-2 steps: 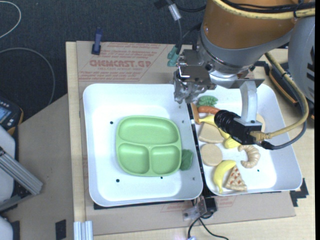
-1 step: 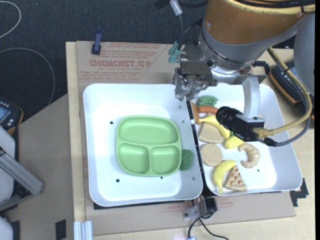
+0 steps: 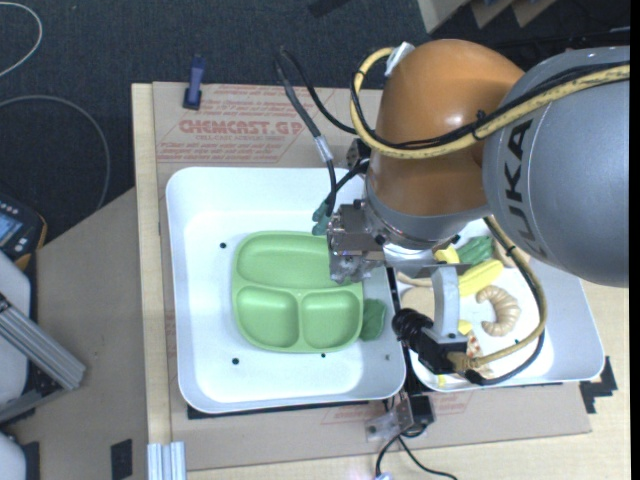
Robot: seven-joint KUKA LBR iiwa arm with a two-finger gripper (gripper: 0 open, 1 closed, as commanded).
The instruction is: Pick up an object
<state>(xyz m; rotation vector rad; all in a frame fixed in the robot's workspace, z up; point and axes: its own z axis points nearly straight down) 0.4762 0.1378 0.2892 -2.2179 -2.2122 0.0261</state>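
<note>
A light green divided plate (image 3: 292, 290) lies in the left white bin (image 3: 200, 268). A darker green piece (image 3: 373, 318) peeks out at the plate's right edge. My gripper (image 3: 347, 248) hangs over the plate's upper right corner, its metal body below the orange wrist. Its fingertips are hidden from above. In the right bin (image 3: 570, 338) lie a yellow item (image 3: 478, 272), a green item (image 3: 474, 248) and a tan curled piece (image 3: 501, 311), partly under the arm.
The big grey and orange arm (image 3: 480, 158) covers most of the right bin and the wall between the bins. Black cables (image 3: 310, 108) loop from the wrist over the left bin's far rim. A cardboard sheet (image 3: 240, 123) lies under the bins.
</note>
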